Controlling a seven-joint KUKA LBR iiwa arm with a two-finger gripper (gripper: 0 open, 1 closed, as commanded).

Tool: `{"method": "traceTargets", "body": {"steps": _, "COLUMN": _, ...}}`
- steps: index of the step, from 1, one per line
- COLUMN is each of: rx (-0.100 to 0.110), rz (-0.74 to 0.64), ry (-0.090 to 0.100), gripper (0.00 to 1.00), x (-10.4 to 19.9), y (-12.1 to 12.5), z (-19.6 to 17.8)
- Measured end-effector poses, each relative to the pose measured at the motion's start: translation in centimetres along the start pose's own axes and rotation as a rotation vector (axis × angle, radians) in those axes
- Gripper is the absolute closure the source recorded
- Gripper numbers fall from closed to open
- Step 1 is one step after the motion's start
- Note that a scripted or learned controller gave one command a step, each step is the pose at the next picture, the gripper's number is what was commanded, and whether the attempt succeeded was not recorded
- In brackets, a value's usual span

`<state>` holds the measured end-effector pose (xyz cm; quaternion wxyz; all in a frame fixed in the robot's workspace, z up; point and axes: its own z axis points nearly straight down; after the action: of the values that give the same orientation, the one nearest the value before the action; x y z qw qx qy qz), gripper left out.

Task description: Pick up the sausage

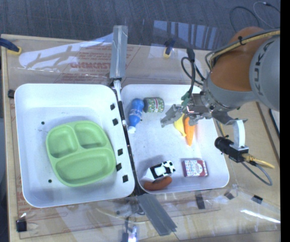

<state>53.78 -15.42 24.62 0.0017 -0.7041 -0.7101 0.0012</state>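
Sausage (157,184) at right bin's (216,183) near edge, touching cow toy (161,170); gripper (176,116) far off near carrot (190,130), finger spread impossible to tell; risk of grabbing cow instead, through crowding.

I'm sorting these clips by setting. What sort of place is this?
Likely a robotics lab bench: a grey arm reaches over two white bins, clamps hold the board, and toy food like the sausage lies inside.

robot lab | clamped bench (14,59) | two bins (29,97) | taped sheeting (79,57)
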Motion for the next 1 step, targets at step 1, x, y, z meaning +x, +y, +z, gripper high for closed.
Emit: {"method": "traceTargets", "body": {"steps": 1, "rx": -0.001, "rz": -0.197, "ry": 0.0, "gripper": 0.0, "x": 5.69, "y": -0.93, "z": -0.48}}
